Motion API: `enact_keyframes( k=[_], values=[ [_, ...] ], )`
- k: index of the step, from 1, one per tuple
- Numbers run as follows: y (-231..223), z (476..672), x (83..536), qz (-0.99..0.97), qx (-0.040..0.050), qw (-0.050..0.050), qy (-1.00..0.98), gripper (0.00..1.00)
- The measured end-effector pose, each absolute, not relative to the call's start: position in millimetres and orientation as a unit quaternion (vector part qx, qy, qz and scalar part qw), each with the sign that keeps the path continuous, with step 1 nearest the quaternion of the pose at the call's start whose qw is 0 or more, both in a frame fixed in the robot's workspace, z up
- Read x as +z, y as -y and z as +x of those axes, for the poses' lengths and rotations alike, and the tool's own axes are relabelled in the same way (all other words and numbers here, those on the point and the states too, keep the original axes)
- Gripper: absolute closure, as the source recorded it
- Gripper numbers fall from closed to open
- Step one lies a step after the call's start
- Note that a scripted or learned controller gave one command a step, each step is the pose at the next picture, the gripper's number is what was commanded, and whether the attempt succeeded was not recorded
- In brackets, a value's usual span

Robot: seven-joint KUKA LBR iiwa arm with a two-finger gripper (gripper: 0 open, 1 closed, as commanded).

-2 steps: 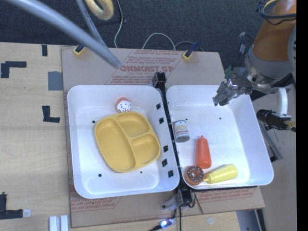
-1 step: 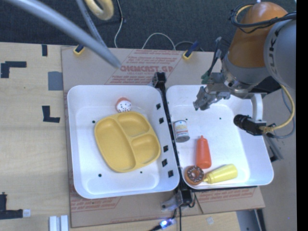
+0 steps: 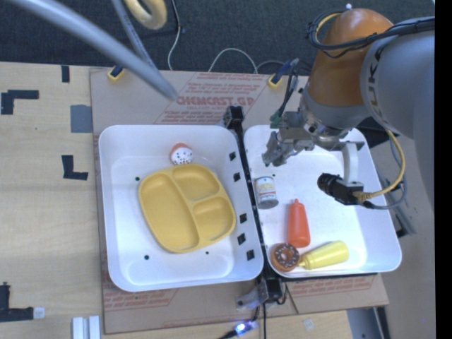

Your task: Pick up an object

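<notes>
Since small jar (image 3: pixel 265 191) stood nearest below my gripper (image 3: pixel 277 154), took it as likeliest pick; it sat in right bin (image 3: pixel 367 256) by divider wall, upright. Orange bottle (image 3: pixel 298 223), yellow bottle (image 3: pixel 325 254), donut (image 3: pixel 285 256) lay further down. Couldn't tell gripper spread. Risk judged: finger striking wall, tipping jar, closing on nothing.

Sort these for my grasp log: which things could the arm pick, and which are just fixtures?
Pickable:
tray
spotted ball
small jar
orange bottle
yellow bottle
donut

Fixtures:
left bin
right bin
cardboard
gripper, above the right bin
</notes>
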State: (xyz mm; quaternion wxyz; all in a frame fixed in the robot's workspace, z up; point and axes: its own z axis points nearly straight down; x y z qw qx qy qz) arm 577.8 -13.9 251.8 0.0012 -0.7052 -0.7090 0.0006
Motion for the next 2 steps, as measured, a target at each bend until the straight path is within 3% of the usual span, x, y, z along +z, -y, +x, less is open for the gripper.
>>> enact_keyframes(
  k=[2],
  values=[
    [-93,565.9,231,-0.705,0.0007,0.001,0.710,1.00]
  ],
)
